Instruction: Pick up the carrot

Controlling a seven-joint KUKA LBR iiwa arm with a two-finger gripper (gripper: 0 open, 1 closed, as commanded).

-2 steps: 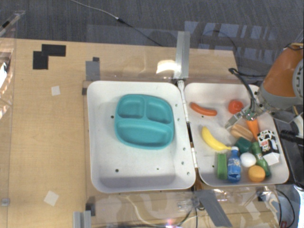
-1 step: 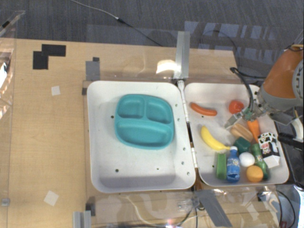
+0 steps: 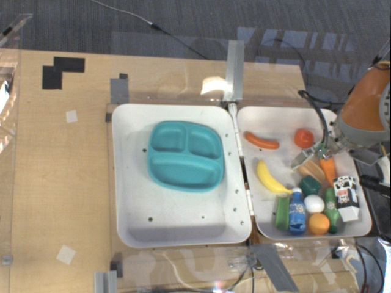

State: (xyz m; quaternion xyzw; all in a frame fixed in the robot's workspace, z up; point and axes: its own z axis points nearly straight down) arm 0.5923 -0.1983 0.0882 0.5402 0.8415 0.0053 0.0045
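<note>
The carrot (image 3: 329, 171) is a short orange piece lying lengthwise near the right wall of the right bin (image 3: 269, 116). My gripper (image 3: 317, 156) hangs low just above the carrot's far end, reaching in from the right under the orange band of the arm (image 3: 365, 107). It looks open: one silvery finger (image 3: 302, 160) points left over a tan block (image 3: 311, 168), and the other sits by the carrot's top. Nothing is held between the fingers.
The right bin also holds a red sausage (image 3: 261, 141), a tomato (image 3: 303, 138), a banana (image 3: 270, 179), a blue bottle (image 3: 297, 212), green items, a white ball (image 3: 314, 204), an orange (image 3: 318, 224) and a small carton (image 3: 346, 198). A teal divided plate (image 3: 184, 155) lies in the left bin (image 3: 131, 182).
</note>
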